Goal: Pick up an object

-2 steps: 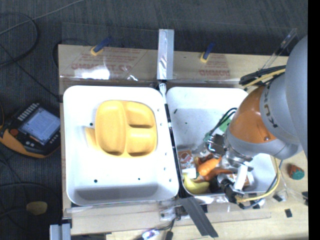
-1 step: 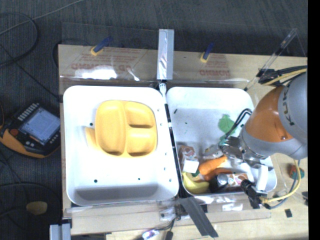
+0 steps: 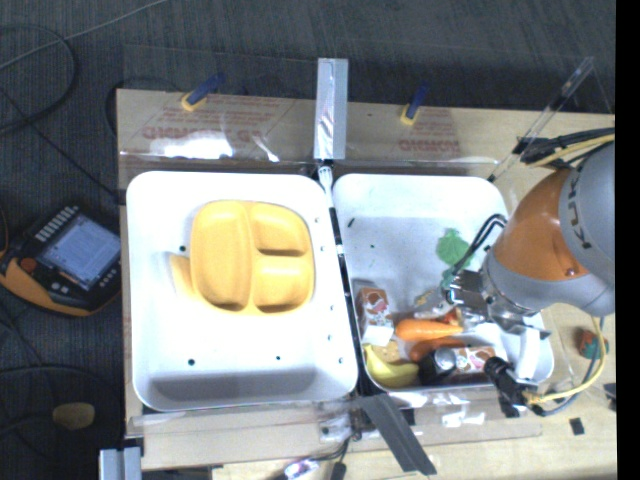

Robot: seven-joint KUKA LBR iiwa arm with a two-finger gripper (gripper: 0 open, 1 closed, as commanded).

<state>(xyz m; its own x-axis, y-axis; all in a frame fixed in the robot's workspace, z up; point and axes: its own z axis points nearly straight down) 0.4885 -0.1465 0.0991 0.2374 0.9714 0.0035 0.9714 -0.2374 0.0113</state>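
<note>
My gripper (image 3: 458, 293) hangs low over the right bin (image 3: 400, 213), beneath the arm's orange band (image 3: 535, 238). It is just above a heap of things at the bin's front. The heap holds an orange carrot-like piece (image 3: 425, 329), a yellow banana (image 3: 388, 368), a small red and white packet (image 3: 373, 304), a dark bottle-like item (image 3: 450, 363) and a white object (image 3: 525, 353). A green item (image 3: 452, 245) lies just behind the gripper, partly hidden by it. I see nothing lifted off the bin floor.
The left bin (image 3: 150, 268) holds a yellow divided tray (image 3: 250, 255). A metal strip (image 3: 331, 108) stands behind the ridge between the bins. Cables run along the bench's right edge (image 3: 570, 143). A handheld controller (image 3: 65, 258) lies on the floor to the left.
</note>
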